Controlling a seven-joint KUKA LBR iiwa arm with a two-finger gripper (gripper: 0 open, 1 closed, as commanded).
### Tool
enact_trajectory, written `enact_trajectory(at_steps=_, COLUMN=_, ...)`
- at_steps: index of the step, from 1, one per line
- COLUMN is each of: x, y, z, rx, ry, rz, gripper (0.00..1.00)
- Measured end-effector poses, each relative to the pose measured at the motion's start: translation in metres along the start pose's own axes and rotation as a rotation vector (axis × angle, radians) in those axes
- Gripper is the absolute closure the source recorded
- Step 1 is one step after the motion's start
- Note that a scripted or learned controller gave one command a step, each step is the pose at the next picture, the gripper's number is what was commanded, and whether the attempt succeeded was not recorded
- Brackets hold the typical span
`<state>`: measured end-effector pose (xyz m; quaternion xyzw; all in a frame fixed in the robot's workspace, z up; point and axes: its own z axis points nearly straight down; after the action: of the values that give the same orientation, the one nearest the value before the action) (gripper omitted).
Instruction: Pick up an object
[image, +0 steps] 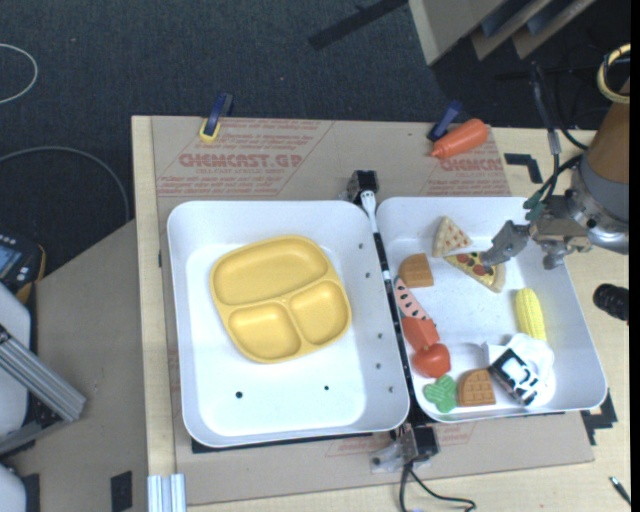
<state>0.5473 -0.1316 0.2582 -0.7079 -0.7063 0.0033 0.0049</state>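
While gripper (522, 240) was hung over right bin (580, 330), jaws seen open, unloaded; pizza (478, 265) lay just left, slanted.

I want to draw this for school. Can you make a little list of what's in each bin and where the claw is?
left bin: yellow tray with three sections
right bin: pizza, cracker, bread, corn, tomato, waffle, green piece, black-and-white item
claw: above the pizza, top of right bin
holding: nothing seen
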Motion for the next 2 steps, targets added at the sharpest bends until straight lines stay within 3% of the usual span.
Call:
enact_trajectory(at_steps=1, x=0.0, y=0.002, z=-0.005, rx=-0.01, ry=-0.002, rz=-0.002, gripper=0.0)
enact_trajectory(at_steps=2, x=-0.003, y=0.005, z=0.039, rx=-0.005, ry=0.0, rz=-0.002, gripper=0.0)
